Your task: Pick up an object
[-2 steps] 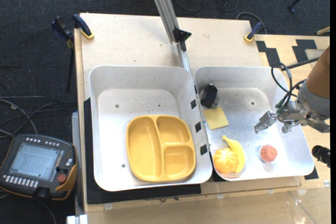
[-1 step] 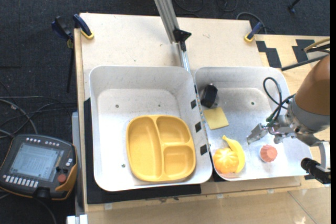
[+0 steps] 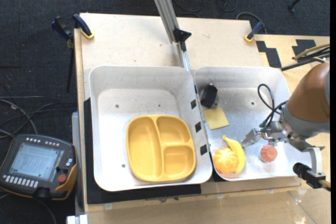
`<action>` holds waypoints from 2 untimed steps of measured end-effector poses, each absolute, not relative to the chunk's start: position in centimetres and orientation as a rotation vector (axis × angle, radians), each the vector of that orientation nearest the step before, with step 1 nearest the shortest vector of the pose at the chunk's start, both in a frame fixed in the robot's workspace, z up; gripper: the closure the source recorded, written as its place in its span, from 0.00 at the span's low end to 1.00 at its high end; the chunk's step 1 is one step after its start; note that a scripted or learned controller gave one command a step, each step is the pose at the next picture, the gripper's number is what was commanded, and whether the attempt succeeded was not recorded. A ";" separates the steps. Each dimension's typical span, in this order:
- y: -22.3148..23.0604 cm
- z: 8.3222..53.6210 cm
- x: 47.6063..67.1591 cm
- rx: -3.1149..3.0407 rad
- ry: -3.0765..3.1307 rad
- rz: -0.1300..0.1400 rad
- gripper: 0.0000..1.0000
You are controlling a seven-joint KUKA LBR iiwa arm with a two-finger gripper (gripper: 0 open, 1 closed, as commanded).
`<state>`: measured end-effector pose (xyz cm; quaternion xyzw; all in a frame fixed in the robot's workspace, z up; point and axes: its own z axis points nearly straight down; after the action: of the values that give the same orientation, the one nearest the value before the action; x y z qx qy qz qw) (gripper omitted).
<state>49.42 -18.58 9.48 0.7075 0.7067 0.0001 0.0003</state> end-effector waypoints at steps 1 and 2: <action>-18.6 10.6 49.5 2.219 2.220 0.003 1.00; -19.3 16.5 50.2 2.215 2.219 0.004 1.00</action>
<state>50.20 -19.30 16.52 0.7064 0.7078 0.0012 0.0032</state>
